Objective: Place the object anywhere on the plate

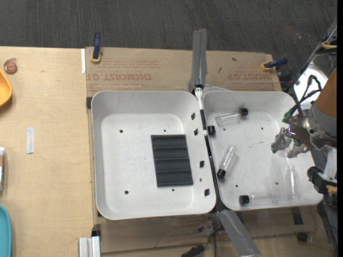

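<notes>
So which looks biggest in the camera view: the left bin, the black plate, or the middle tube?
1. Left bin
2. Black plate
3. Middle tube

Two bins, tubes in the right one, arm at its right side.

I'm seeing a dark ribbed plate [172, 160] lying in the left bin [107, 197]. In the right bin [257, 100], three clear black-capped tubes are lying: one near the top [231, 115], one at the left-centre [226, 161], one along the bottom [265, 199]. The gripper [283, 143] is hanging over that bin's right side.
</notes>
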Available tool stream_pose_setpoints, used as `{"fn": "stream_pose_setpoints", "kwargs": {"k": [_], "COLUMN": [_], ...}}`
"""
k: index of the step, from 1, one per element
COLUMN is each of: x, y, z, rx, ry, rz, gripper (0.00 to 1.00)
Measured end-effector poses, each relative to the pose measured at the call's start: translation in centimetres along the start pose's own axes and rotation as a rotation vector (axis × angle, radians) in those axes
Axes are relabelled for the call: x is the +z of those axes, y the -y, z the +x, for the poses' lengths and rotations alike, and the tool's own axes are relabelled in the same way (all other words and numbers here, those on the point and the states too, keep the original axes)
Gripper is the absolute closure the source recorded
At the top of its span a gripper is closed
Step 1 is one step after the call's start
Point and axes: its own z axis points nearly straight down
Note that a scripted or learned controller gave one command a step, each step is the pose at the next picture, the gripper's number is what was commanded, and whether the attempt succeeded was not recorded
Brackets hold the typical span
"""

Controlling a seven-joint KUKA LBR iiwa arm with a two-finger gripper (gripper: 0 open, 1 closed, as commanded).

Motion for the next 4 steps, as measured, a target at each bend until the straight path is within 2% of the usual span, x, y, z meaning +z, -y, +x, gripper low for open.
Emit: {"fn": "stream_pose_setpoints", "kwargs": {"k": [1, 2, 3, 4], "x": [2.3, -1.5, 2.3, -4.2], "y": [-3.4, -2.1, 0.4, 6.1], "z": [9.0, 16.1, 24.4, 31.0], "rx": [0.064, 0.137, 0.267, -0.08], "ry": [0.0, 0.001, 0.002, 0.002], "rz": [0.001, 0.0, 0.001, -0.001], "gripper": [1.0, 1.0, 1.0, 1.0]}}
